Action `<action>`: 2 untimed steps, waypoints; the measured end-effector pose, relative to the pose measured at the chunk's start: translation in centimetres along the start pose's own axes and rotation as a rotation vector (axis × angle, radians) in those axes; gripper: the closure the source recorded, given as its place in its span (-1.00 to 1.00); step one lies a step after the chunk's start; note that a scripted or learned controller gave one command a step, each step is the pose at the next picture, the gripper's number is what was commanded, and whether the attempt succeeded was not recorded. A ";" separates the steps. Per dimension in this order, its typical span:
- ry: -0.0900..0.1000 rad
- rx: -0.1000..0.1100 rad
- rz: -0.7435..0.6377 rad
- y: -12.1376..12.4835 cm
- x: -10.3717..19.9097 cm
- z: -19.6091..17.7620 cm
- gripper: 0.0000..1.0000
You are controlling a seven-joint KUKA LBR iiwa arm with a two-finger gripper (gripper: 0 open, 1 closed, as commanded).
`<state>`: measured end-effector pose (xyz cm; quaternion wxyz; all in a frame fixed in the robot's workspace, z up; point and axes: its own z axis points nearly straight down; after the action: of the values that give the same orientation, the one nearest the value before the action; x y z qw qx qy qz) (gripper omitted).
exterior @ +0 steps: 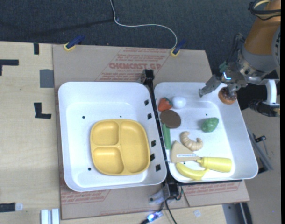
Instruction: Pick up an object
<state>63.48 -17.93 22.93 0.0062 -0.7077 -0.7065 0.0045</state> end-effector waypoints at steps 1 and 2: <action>-0.003 -0.013 -0.003 0.2 0.0 -0.9 -1.00; -0.002 -0.009 -0.004 -0.3 0.8 5.2 -1.00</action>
<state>63.15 -17.15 17.73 0.0023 -0.7064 -0.7079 0.0021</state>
